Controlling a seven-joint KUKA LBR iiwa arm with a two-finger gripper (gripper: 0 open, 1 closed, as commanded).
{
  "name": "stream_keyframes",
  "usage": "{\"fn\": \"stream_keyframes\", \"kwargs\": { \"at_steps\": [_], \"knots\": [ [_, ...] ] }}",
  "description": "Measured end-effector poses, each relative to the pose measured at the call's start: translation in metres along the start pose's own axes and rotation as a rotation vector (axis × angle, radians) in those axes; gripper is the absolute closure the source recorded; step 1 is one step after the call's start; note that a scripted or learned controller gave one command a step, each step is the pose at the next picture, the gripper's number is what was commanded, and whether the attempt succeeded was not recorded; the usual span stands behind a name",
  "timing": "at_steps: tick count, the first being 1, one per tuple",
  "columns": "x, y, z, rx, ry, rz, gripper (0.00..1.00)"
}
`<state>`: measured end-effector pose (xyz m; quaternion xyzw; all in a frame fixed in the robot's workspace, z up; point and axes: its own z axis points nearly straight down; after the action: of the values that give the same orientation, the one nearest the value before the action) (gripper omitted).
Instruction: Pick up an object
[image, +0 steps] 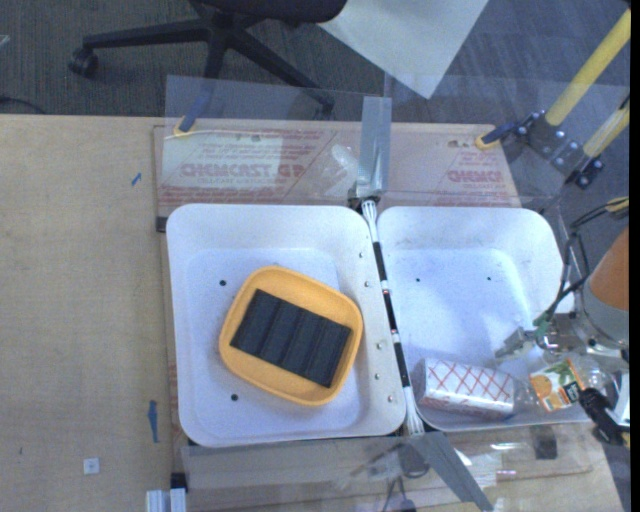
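A yellow dish (291, 334) with a black ridged insert lies in the left bin (200, 250), near its middle. A white box with a red lattice print (466, 388) rests against the front wall of the right bin (450, 260). A small orange and green packet (556, 388) sits at that bin's front right corner. My gripper (535, 345) hangs low over the right bin's right side, just above and left of the packet and right of the box. From this angle I cannot tell whether it touches either one.
The grey arm with its orange band (612, 285) comes in over the right bin's right wall. A metal divider (374, 150) and taped cardboard (250, 170) lie behind the bins. Yellow-handled tools (590, 70) sit at the back right.
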<state>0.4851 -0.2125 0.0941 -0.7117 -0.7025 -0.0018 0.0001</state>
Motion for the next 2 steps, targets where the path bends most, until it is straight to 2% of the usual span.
{"fn": "stream_keyframes", "kwargs": {
  "at_steps": [1, 2],
  "knots": [
    [0.000, -0.002, 0.005, -0.003, 0.005, 0.007, 0.00],
    [-0.008, -0.005, -0.027, 0.001, 0.000, 0.089, 0.00]
  ]
}}
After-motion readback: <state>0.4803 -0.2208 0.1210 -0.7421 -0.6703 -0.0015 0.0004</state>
